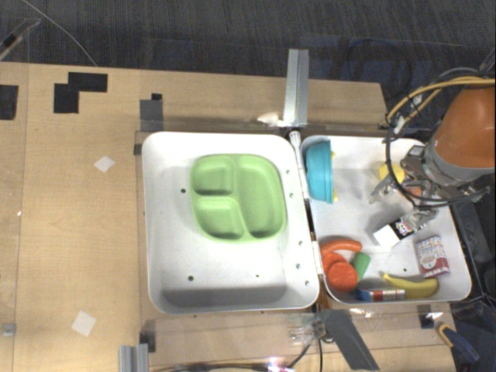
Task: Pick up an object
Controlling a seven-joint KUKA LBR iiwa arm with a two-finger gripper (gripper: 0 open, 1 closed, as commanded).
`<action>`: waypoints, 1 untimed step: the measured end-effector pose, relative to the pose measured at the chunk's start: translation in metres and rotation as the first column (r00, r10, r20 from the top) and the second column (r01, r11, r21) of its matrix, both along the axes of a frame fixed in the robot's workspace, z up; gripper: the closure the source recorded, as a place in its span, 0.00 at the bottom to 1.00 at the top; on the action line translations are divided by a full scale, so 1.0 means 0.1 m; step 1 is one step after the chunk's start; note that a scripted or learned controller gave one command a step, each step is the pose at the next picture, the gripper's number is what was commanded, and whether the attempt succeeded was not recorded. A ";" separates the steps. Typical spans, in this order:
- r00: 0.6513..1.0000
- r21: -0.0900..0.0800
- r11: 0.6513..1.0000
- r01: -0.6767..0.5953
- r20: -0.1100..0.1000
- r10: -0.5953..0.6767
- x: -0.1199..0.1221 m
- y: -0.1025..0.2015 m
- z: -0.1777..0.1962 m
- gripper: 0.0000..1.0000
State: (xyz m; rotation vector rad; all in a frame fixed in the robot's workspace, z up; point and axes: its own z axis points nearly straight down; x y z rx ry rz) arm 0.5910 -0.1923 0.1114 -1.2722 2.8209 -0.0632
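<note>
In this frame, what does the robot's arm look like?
A rounded orange band sits above a grey metallic wrist section. Yellow and black cables loop beside it. The hand below looks grey and black; finer detail is too small to tell.

Looks like a robotics lab setup: a plywood bench (70, 231) with metal brackets (297, 84), black tape marks (77, 90), loose cables (422, 99), two white bins (163, 231) and dark carpet (194, 14) behind.
</note>
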 end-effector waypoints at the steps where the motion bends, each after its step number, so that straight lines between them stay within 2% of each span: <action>1: 0.990 -0.001 0.991 -0.137 -0.017 0.137 -0.41 0.21 0.02 0.00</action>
